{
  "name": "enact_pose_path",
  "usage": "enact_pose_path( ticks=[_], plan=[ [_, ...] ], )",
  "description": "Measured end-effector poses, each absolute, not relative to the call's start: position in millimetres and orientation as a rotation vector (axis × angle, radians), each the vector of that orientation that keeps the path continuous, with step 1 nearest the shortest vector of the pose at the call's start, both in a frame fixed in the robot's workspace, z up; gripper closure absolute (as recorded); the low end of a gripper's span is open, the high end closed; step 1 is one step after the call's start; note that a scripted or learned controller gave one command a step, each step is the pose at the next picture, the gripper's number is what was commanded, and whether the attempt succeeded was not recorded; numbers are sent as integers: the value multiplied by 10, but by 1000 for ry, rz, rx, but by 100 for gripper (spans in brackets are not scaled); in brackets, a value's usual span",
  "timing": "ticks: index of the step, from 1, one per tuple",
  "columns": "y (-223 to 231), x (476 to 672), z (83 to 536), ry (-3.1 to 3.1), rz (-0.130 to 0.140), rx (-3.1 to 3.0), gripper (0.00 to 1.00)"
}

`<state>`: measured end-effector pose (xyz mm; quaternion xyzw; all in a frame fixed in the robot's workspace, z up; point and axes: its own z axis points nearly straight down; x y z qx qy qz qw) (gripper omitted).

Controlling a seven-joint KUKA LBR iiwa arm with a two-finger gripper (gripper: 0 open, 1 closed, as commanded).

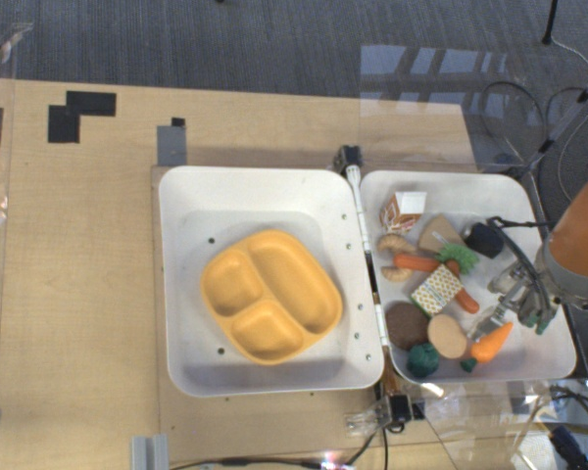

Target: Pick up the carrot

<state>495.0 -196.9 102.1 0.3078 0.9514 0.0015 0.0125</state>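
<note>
A: On the left, what sits in the first bin?

B: The left bin (176,262) bears one thing, a yellow divided plate (270,294), three compartments, lying flat near the middle with its corners turned a little against the bin's walls.

A: And across the divider?

B: The right bin (529,199) is crowded. At the top left corner of the heap lies a small white and brown packet (405,210), and below it a carrot with a green top (429,259), lying crosswise. Just below that is a checkered block (437,289). Toward the front edge there is a dark brown round piece (405,323), a tan disc (448,336) touching it, and a dark green lump (422,359) in front of both.

A: Where is the carrot the task means?

B: There are two. The other carrot (490,343) lies at a slant near the front right of that bin, its green end down by the tan disc.

A: And the pincer?

B: The gripper (521,306) hangs just above and right of that slanted carrot's thick end, near it. Whether its fingers are spread or closed, I cannot tell; nothing shows between them. The arm (580,243) comes in from the right, orange band above the wrist.
</note>
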Motion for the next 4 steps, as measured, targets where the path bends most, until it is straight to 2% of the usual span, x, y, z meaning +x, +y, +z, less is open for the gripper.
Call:
enact_pose_path(
  ticks=[1, 2, 3, 4],
  plan=[
    [-1910, 4926, 905, 3061, -2, 619, 0],
    [-1888, 4948, 908, 3116, 1, -32, 0],
    [-508, 5034, 1891, 3119, 6, -112, 0],
    [-1225, 5026, 1677, 3128, -5, -139, 0]
  ],
)
